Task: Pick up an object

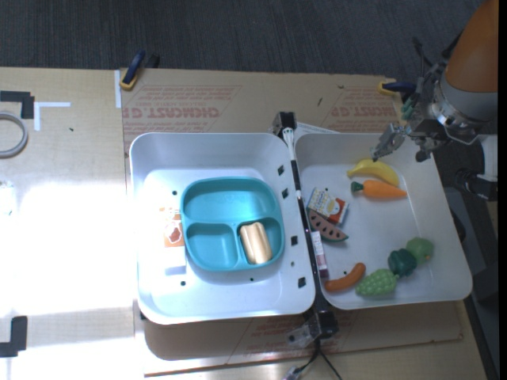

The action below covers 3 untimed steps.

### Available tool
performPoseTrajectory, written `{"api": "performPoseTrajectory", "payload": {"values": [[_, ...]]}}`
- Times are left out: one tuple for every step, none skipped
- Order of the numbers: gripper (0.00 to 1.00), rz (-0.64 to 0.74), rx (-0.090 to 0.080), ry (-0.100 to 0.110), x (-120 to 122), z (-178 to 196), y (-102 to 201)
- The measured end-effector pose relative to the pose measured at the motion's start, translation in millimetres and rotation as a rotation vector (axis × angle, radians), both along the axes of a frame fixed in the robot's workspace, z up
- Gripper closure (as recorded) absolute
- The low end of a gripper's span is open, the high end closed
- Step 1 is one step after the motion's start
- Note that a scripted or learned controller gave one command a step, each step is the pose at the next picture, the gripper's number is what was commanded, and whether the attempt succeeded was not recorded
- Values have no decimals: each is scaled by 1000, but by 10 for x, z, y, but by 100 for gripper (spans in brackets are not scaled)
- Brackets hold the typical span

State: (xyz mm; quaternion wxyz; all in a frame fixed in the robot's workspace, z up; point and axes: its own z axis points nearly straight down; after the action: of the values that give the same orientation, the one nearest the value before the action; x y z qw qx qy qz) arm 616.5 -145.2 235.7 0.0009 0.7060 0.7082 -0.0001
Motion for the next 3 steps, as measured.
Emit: {"api": "performPoseTrajectory", "payload": {"values": [[0,-5,-4,-12,7,-1378,-97],[100,-4,-5,-19,31,-1260,-91],[0,-5,-5,-19,30,-1259,-93]]}}
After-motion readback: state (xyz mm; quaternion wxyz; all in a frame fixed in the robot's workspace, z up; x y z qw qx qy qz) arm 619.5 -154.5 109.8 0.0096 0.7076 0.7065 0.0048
